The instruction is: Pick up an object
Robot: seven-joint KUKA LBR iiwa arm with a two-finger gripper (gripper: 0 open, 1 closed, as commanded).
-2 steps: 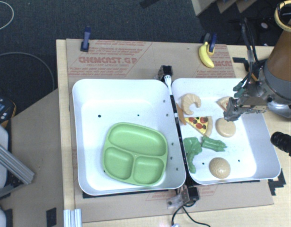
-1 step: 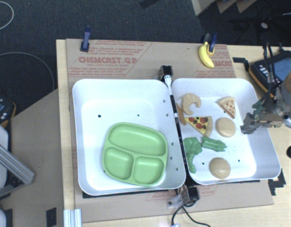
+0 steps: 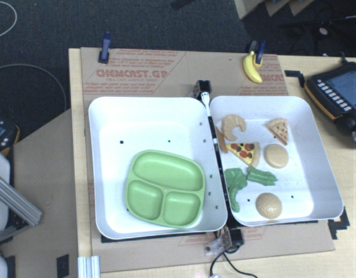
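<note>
The right bin (image 3: pixel 316 155) holds several toy foods. A croissant (image 3: pixel 232 125) lies at its upper left, and a pizza slice (image 3: pixel 243 151) sits just below it. A small sandwich wedge (image 3: pixel 279 130) rests at the upper right with a pale round bun (image 3: pixel 276 156) under it. Green leafy vegetables (image 3: pixel 246 180) spread across the lower left, beside a tan round roll (image 3: pixel 268 205). In the left bin (image 3: pixel 108 132) lies a green divided plate (image 3: pixel 165 187).
A yellow banana (image 3: pixel 252 69) lies on the bench beyond the right bin, next to a blue clamp (image 3: pixel 258 50). Another blue clamp (image 3: pixel 105 46) sits at the bench's far left edge. A black and orange device (image 3: pixel 334 94) stands at the right.
</note>
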